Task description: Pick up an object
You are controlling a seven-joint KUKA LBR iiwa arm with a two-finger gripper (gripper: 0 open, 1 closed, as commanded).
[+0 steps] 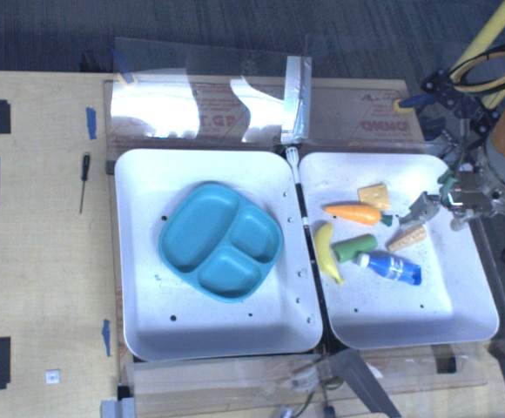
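Note:
The right bin (pixel 461 307) holds several toy foods. An orange carrot (pixel 353 213) lies near the middle, with a tan cracker-like piece (pixel 373 195) just behind it. A yellow banana (pixel 326 252), a green piece (pixel 354 249) and a blue bottle (pixel 392 268) lie toward the front. A tan wedge (pixel 407 238) sits right of the carrot. My gripper (pixel 418 212) reaches in from the right and hangs just above that wedge's upper end. Nothing shows held in it.
The left bin (pixel 139 303) carries a blue divided plate (pixel 221 239). A clear plastic panel (pixel 200 103) stands behind the bins. Cables and a yellow hose (pixel 488 33) run at the upper right near the arm.

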